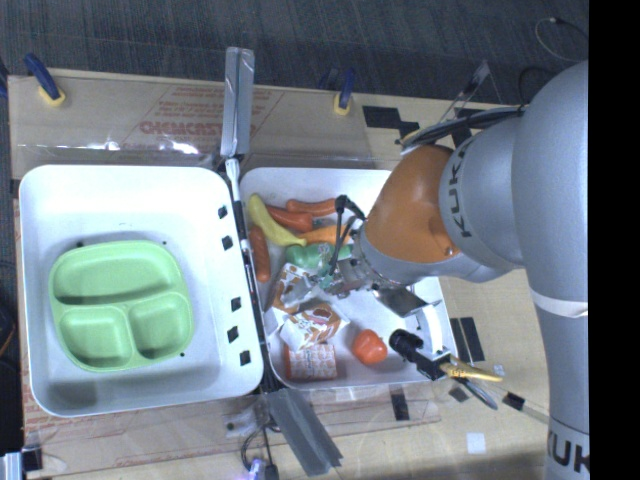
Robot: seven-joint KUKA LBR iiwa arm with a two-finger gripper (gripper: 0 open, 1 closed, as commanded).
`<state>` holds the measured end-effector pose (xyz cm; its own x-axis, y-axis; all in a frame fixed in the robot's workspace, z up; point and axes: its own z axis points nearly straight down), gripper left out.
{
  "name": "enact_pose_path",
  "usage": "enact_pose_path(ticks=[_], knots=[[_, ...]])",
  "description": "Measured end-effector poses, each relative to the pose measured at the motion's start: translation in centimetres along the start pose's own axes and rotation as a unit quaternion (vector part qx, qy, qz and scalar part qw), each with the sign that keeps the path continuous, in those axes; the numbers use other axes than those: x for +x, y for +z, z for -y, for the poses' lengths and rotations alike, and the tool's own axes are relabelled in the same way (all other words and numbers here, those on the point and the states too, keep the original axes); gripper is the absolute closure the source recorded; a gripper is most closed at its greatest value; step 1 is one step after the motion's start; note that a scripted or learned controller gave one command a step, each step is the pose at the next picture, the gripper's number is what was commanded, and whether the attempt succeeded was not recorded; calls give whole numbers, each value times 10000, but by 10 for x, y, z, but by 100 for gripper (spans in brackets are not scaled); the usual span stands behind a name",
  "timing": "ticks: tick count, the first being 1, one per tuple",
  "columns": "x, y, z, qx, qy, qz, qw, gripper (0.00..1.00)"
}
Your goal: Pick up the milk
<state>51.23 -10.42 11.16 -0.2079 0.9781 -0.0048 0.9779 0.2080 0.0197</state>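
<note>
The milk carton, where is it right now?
The milk carton lies in the right bin, near its front-left corner, just left of the red tomato and below the crinkly snack packet.

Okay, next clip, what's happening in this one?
A grey KUKA arm with an orange band reaches in from the right over the right bin, its tool down among the cluttered toy food. That bin holds a banana, carrots, something green, a tomato and a small milk carton near the front edge. The carton lies apart from the tool, not yet picked up. The left bin holds a green divided tray.
</note>
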Motion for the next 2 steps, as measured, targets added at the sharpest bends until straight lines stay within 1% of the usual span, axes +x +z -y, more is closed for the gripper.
enact_pose_path(ticks=[1,2], knots=[[2,-9,1,35,-41,-24,10000,100],[46,-81,25,93,-1283,-35,9917,100]])
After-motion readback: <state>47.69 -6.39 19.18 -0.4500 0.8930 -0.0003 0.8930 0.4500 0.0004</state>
